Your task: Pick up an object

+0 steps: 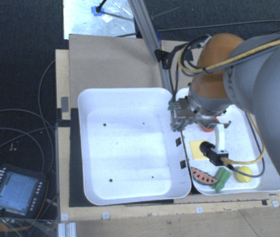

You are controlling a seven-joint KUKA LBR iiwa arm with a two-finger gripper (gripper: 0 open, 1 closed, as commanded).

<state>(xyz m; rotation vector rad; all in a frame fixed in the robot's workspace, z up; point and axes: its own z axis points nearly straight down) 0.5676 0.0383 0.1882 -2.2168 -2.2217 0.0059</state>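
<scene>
My gripper (pixel 179 118) hangs under the grey arm, over the left edge of the right bin (pixel 273 181), close to the wall shared with the left bin. In the right bin lie a flat yellow square (pixel 196 148), a red watermelon slice (pixel 203 176), a green piece (pixel 222 178) and a yellow lemon (pixel 244 174), all nearer the front than the gripper. A small red-orange thing (pixel 208 128) peeks out just right of the gripper, partly hidden by the wrist.
The left bin (pixel 88 132) stands beside the right one, their rims touching. The arm's bulk covers the back and right of the right bin. A teach pendant (pixel 13 190) and cables lie on the floor at the left.
</scene>
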